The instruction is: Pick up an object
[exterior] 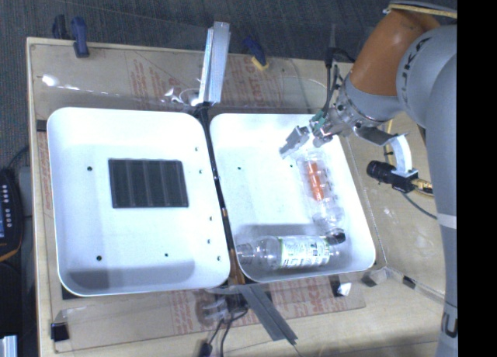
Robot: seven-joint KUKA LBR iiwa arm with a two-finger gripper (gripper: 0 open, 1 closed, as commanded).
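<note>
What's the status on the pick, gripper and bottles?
Gripper over right bin, top edge, nothing visibly held. Orange-label bottle just below it, lying flat. Second clear bottle along the bin's near wall. Dark ribbed tray in left bin.

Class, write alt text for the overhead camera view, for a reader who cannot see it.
A grey robot arm's hand hovers over the right white bin, above a clear plastic bottle with an orange label; a second clear bottle lies along the near wall. The left white bin holds a dark ribbed rectangular tray.

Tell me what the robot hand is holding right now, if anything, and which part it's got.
Nothing visibly. The hand hovers over the right bin, just above the bottle with the orange label, which lies in the bin.
</note>
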